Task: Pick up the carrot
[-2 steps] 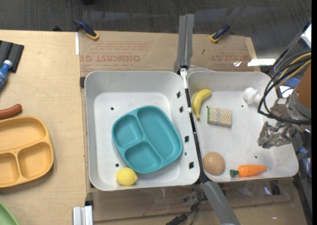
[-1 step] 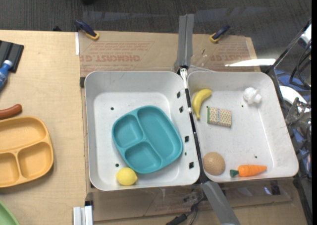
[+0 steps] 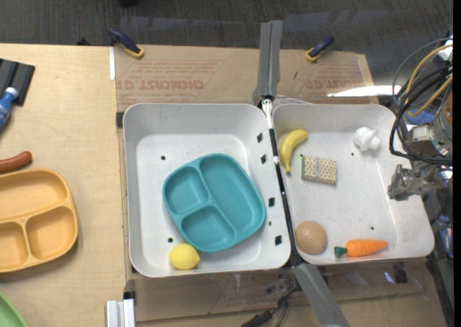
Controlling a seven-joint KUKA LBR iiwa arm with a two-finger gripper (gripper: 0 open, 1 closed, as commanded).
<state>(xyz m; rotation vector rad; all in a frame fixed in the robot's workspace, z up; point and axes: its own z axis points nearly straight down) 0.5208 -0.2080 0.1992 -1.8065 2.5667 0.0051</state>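
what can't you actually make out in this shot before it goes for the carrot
- Gripper, camera view: small and dark at the right bin's edge; whether it is open or shut cannot be told.
- Arm: cut off by the right edge, behind cables.
- Small patterned packet: print too small to read.
- White lump: washed out against the white bin, kind unclear.
- Carrot: plain to see, lying apart from the gripper.

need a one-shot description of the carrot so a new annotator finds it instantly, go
Of the two white bins, take the right bin, on the side where the arm comes in. Follow its near wall: the carrot lies flat along it, towards the right corner, green stub pointing left at a round tan ball. It is the only orange, tapered thing there; the banana at the back is yellow and curved.
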